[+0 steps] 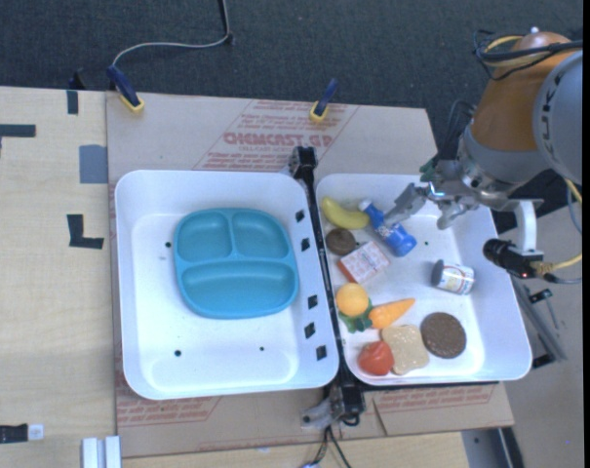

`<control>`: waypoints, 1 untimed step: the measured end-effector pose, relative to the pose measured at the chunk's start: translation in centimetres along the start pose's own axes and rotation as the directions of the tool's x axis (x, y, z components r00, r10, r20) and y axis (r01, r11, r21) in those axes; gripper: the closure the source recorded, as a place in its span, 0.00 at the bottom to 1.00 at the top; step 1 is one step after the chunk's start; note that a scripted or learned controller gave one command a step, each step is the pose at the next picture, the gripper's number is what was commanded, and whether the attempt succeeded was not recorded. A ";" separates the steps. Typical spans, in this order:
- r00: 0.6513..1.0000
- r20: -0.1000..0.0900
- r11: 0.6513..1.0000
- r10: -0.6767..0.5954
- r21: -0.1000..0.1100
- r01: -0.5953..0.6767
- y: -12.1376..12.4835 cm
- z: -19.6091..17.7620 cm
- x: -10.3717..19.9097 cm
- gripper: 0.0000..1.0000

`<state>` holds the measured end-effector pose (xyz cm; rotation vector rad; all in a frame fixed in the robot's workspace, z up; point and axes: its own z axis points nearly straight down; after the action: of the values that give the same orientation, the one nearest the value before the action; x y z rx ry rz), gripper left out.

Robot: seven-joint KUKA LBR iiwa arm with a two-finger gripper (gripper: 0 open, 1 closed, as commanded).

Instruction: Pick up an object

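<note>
Camera view put the gripper (423,207) in the upper right of the frame, over the right bin (490,305), fingers spread wide with nothing between them. I judged the blue object (392,232) just left of and below the fingertips to be the likeliest target. To do it well I would have centred over its body, turned the wrist so the fingers crossed its short axis, and kept clear of the banana (344,214) and the packet (366,261) beside it. The object looked small, blue with a pale end, lying slantwise on the bin floor, right of centre, upper half.
</note>
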<state>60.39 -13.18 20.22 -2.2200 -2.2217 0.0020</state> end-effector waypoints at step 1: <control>1.000 0.001 1.000 -0.001 -0.006 0.001 4.4 11.6 1.8 0.00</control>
<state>64.74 -11.34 8.64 -2.2221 -2.2265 -0.0040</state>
